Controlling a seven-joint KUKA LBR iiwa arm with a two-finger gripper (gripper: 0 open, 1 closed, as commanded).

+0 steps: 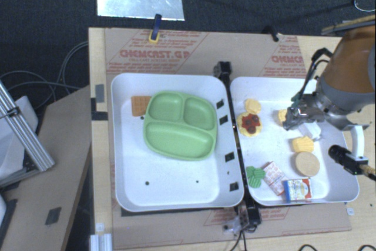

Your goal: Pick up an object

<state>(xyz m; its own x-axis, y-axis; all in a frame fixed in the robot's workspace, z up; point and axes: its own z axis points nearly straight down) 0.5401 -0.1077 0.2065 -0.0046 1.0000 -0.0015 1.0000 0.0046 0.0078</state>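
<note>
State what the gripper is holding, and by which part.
Cannot be told. The gripper sits low in the right bin against a small yellow piece, but no grasp is visible.

Arm (352, 76) was cut off by the right edge. Gripper (292, 117) partly covered a small yellow item (282, 116), identity unreadable. Orange cracker (139, 105) lay partly hidden under the green tray (179, 125).

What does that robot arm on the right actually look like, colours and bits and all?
The arm is a thick, rounded grey body with a broad orange band on top. A black cable loops along its side. At its end sits a small grey-and-black metal tool.
</note>
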